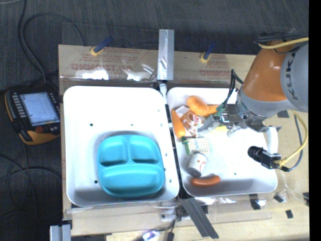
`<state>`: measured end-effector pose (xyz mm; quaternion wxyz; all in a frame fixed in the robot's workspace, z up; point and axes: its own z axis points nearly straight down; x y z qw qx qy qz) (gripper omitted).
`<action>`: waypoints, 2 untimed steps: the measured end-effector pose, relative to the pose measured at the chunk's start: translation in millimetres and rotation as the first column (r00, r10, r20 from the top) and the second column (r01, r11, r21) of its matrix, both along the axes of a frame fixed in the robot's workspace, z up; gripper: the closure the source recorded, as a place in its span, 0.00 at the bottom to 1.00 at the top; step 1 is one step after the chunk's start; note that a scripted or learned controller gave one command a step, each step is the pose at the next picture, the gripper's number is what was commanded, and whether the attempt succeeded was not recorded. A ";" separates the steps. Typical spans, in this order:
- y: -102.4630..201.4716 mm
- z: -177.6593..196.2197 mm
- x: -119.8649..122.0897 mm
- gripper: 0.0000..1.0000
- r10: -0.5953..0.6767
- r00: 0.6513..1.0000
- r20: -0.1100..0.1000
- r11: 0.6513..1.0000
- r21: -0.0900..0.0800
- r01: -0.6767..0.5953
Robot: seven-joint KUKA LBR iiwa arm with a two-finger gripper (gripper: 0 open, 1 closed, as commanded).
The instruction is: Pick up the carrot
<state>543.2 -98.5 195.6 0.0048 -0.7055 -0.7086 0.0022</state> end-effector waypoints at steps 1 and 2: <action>-36.6 20.5 60.7 0.00 0.180 0.984 0.001 0.984 -0.004 -0.180; -20.5 -66.7 127.1 0.00 0.363 0.932 0.013 0.932 -0.007 -0.363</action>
